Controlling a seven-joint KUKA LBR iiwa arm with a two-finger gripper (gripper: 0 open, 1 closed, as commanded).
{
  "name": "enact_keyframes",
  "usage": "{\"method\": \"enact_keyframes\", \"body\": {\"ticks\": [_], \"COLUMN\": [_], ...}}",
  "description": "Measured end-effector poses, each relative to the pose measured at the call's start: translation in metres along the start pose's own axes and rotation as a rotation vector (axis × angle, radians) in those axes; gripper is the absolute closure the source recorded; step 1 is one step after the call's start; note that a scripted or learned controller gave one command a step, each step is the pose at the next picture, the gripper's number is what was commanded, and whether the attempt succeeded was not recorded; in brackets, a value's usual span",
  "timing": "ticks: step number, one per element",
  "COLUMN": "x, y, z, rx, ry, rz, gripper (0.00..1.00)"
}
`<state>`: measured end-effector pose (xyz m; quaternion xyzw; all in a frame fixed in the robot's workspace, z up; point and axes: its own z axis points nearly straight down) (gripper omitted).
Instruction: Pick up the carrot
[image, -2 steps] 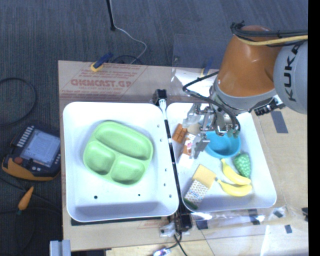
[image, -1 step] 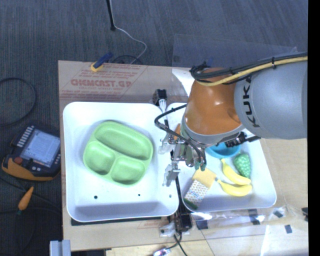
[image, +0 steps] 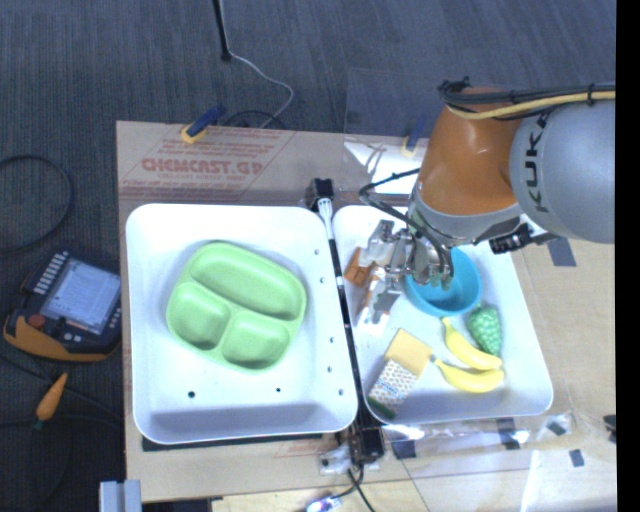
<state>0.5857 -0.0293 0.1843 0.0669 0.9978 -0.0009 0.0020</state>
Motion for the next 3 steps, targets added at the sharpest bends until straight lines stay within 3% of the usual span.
{"method": "enact_keyframes", "body": {"ticks": [1, 2, 3], "x": [-0.068, -0.022, -0.006], "y": [-0.02, 0.058, 0.056], "z": [-0.078, 0.003, 0.0], "rx": [-0.002, -0.003, 0.0], "ry": [-0.012, 0.011, 0.002], "rz": [0.068, 0.126, 0.016], "gripper": [0.0, 0.0, 0.0]}}
